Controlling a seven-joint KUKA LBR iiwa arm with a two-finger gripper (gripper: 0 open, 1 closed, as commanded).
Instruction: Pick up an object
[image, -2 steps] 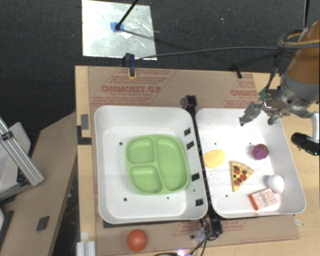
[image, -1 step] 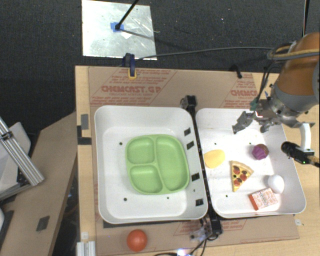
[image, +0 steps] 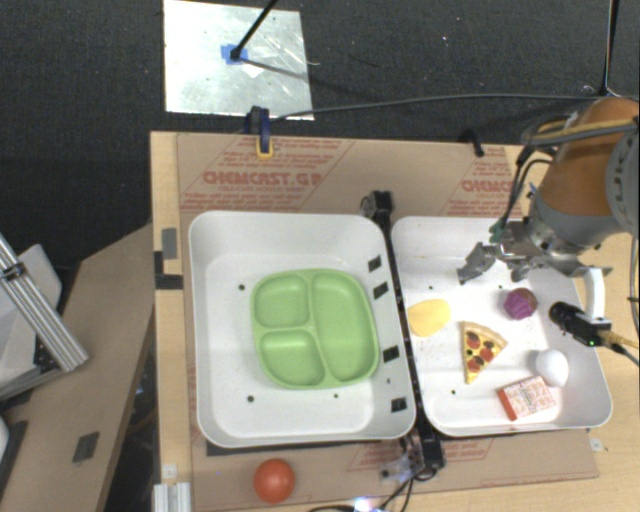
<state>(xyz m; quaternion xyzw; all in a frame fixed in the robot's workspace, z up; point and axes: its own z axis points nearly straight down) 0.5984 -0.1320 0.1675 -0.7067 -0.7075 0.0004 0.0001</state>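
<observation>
Just below gripper (image: 497, 262) (seemingly open): purple object (image: 519, 303).

Two white bins are sitting side by side on a cardboard-covered bench (image: 300, 165). The left bin (image: 215, 330) is holding a green divided tray (image: 315, 327). In the right bin (image: 590, 400), a yellow piece (image: 429, 317) is lying at 9 o'clock, a pizza slice (image: 481, 350) near the centre, a purple object (image: 519, 303) at 2 o'clock, a white egg (image: 552, 367) at 4 o'clock, and a red-and-white carton (image: 527, 399) at 5 o'clock. The gripper (image: 497, 262) is hovering over the bin's 12 o'clock area, fingers spread and holding nothing. A red ball (image: 273, 480) is resting on the bench, at 6 o'clock below the left bin.
</observation>
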